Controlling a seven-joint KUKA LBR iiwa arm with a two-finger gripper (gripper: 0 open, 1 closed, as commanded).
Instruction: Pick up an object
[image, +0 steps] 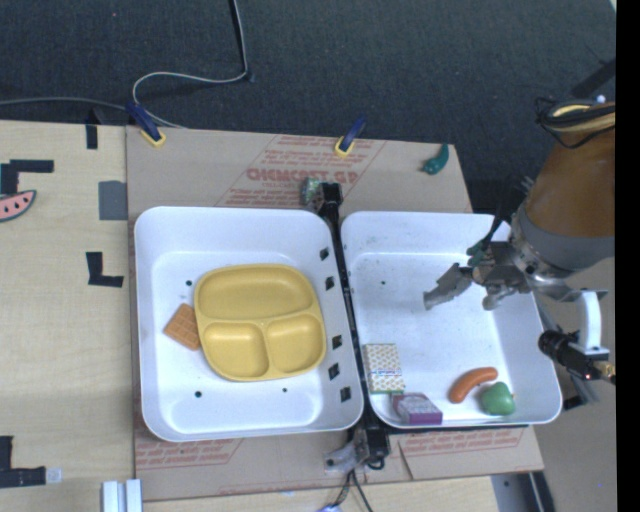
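Seemingly the claw (462, 287) hangs spread and bare over the right bin (420, 235); orange sausage (472, 383) and green ball (497, 399) touch, risking a double grab.

Bench (60, 330) w/ cardboard (400, 175), 2 white bins (160, 400).

Yellow tray (262, 322) in a white bin (160, 330) — beside it an orange sausage (472, 384), green ball (497, 399), purple block (417, 408).

two yellow clips (350, 138) on cardboard sheet (230, 170); black cable (240, 40) above.
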